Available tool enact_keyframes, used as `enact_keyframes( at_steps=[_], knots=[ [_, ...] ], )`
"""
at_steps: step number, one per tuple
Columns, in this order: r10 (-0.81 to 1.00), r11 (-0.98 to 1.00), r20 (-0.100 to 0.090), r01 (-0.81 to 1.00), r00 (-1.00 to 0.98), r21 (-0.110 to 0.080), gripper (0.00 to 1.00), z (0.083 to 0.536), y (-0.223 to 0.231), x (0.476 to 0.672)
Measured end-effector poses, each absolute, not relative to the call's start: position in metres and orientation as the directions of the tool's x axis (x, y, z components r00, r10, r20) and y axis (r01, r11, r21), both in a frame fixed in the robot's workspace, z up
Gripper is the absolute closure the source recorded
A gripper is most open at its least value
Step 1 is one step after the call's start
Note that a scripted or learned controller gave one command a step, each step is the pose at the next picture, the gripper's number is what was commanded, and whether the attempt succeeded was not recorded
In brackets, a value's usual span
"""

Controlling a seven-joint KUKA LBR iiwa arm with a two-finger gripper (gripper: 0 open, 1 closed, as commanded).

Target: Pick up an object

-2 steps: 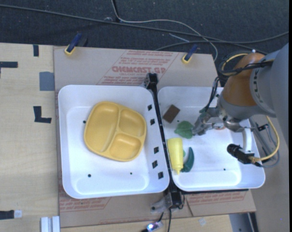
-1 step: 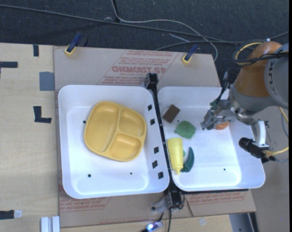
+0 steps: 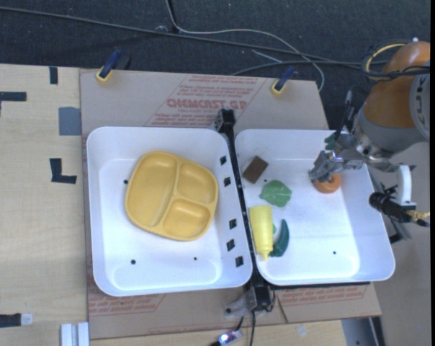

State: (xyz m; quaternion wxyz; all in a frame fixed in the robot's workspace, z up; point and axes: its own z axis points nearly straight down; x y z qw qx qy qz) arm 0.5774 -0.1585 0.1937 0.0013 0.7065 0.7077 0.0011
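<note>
From the camera above, my claw hangs low over the right bin, close to its right wall toward the far corner, directly over a small orange object that it touches or nearly touches; how it is set I cannot tell. Along that bin's left wall lie a brown block, a green leaf-shaped piece and a yellow corn cob beside a dark green piece. A yellow divided plate sits mid left bin.

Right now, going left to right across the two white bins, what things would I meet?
Yellow divided plate → brown block → yellow corn cob → green leaf → orange piece under the robot's gripper.
</note>
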Motion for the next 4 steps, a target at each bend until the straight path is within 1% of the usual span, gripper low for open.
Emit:
enact_keyframes(
  at_steps=[1, 2, 3, 4],
  knots=[
    [1.0, 0.002, 0.0, 1.0, -0.002, 0.003, 1.0, 0.226, -0.158, 0.578],
    [1.0, 0.006, 0.001, 1.0, -0.006, -0.001, 1.0, 0.225, -0.114, 0.589],
    [1.0, 0.006, 0.001, 1.0, -0.006, -0.001, 1.0, 0.226, -0.064, 0.586],
    [1.0, 0.005, 0.001, 1.0, -0.005, -0.001, 1.0, 0.224, -0.018, 0.587]
  ],
)
